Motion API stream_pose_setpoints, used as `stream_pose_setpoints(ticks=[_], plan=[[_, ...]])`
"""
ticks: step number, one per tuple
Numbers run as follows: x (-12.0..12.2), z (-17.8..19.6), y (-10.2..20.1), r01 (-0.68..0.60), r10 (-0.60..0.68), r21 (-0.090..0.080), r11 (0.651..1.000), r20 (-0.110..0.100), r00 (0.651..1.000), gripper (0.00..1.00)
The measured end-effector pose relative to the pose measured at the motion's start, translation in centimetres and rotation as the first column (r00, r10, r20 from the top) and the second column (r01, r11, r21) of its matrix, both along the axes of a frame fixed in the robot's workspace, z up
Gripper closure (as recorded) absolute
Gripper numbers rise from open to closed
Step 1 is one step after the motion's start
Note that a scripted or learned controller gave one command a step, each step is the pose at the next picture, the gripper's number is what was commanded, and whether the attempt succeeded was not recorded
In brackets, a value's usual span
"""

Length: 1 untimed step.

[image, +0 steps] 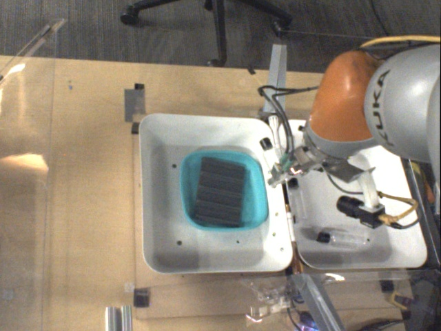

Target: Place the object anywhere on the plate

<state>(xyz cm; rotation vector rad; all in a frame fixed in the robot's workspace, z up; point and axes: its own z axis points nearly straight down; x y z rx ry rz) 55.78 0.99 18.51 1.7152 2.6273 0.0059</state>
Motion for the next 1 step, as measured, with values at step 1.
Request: stream_pose_setpoints(ticks=[1], plan=[[0.01, 0.02, -0.04, 0.001, -0.001, 0.000, 1.000, 0.000, 1.000, 0.00]])
